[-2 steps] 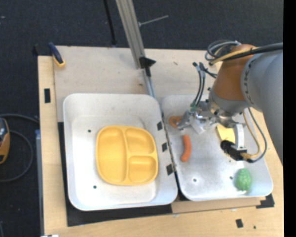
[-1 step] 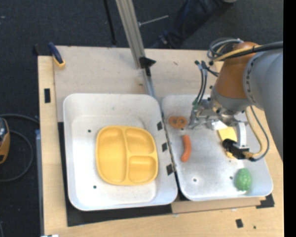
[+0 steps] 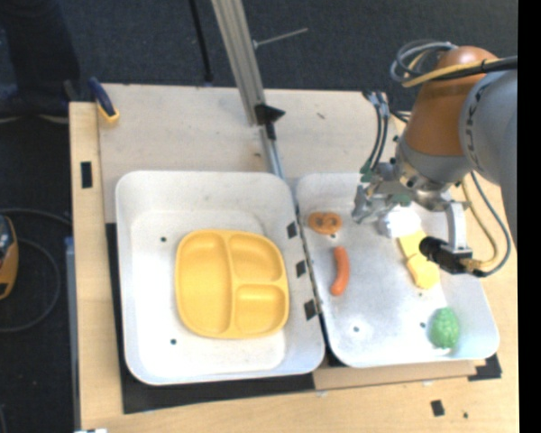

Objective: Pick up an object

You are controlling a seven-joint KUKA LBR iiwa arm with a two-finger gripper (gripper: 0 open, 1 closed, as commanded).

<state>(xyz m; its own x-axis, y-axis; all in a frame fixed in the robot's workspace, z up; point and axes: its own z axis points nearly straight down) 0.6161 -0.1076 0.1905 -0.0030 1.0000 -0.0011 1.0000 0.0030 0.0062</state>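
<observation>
Whether the gripper (image 3: 380, 207) is apart or together cannot be told from above; its grey metal tip hangs over the far part of the right bin (image 3: 379, 336), with nothing seen clamped in it

Going from the left:
- The pale wooden bench (image 3: 162, 129) carries a small yellow and blue clip (image 3: 104, 103) near its far left corner
- The left bin (image 3: 149, 215), smooth white plastic with rounded corners, holds a glossy yellow tray (image 3: 231, 283) moulded into three compartments
- A ribbed aluminium post (image 3: 237, 43) rises at a slant from behind the seam between the two bins
- In the right bin, a small round brown-orange piece (image 3: 324, 223) lies just to the left of the gripper, near it but apart
- A slim orange-red sausage shape (image 3: 340, 271), smooth with rounded ends, lies nearer the front, well clear of the tip
- A small white lump (image 3: 400, 221) sits just beside the gripper on its right; whether they touch is unclear
- A pale yellow block (image 3: 421, 264) with flat faces lies next to that, crossed by a dark part of the arm's fittings
- A green bumpy, rounded piece (image 3: 444, 328) rests near the front right corner, well apart from the gripper
- The arm's orange band (image 3: 444, 106) and grey casing stand above the bin's far right, with looped cables around them
</observation>
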